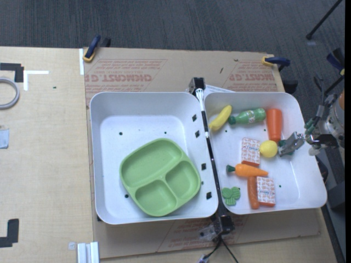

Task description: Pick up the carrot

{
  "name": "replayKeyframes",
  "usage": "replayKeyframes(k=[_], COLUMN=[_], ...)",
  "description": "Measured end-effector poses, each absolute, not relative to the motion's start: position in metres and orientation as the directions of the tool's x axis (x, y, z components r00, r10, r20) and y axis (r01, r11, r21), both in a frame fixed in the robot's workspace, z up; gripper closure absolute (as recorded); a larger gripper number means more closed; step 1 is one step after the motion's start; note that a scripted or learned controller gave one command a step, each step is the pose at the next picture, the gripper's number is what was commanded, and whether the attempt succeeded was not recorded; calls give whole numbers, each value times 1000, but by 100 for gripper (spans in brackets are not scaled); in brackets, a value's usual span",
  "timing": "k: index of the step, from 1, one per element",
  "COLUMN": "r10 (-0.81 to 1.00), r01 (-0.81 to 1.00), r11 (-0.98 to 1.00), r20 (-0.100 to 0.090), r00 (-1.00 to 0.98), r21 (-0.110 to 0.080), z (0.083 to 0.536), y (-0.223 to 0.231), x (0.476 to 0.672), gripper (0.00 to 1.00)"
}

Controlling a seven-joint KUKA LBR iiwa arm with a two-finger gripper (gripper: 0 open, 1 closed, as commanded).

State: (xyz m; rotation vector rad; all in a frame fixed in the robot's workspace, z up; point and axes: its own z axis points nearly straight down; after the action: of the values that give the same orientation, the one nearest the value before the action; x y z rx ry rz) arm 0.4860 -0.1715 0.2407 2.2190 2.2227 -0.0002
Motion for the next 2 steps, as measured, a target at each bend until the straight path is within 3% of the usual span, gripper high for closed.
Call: replayKeyframes(k=[1, 2], r10=[968, 950], r01=[968, 950], r11=[-249, -311], r20=[0, 1], r00=[249, 311], r21=[-2, 3], z=[110, 93], y=[-120, -104], x=[519, 496], gripper=[0, 0])
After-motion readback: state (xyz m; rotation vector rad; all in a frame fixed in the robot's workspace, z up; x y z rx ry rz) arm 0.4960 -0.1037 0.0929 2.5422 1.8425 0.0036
